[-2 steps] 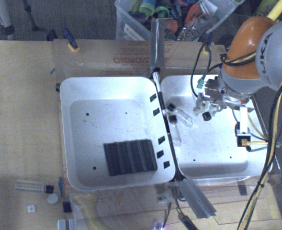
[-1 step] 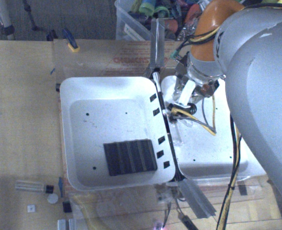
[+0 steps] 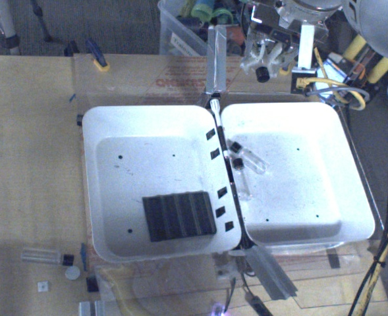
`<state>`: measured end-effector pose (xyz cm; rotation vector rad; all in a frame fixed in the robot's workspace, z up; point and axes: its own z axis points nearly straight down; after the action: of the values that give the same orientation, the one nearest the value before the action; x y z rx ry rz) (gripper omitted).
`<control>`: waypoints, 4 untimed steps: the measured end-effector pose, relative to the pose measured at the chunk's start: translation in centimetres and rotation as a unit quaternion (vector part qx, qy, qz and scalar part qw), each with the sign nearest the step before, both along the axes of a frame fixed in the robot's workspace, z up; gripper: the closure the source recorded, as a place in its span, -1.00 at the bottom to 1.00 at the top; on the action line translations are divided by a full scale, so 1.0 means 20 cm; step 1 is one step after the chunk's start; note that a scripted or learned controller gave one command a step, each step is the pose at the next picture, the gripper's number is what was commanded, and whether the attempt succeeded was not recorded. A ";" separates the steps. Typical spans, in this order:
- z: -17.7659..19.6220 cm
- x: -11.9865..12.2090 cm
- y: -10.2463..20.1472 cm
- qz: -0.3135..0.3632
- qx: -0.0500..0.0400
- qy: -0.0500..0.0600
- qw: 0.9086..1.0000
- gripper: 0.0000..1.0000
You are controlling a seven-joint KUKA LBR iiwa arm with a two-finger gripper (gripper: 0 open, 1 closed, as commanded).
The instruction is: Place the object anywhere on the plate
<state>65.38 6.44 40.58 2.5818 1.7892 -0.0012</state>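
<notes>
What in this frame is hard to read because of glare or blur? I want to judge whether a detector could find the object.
Camera view: the clear vial-like object in the right bin is see-through and washes into the white floor; the dark ridged plate in the left bin has strong contrast; the gripper at the top is soft and cluttered by the background.
</notes>
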 end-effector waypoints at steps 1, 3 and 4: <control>-0.20 0.06 0.42 -0.168 -0.001 0.003 0.986 1.00; 0.14 -0.03 -0.01 -0.485 0.001 -0.002 0.874 1.00; 0.14 -0.06 -0.49 -0.402 -0.001 0.003 0.916 1.00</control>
<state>64.22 -3.36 43.40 3.0856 0.6022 -0.0104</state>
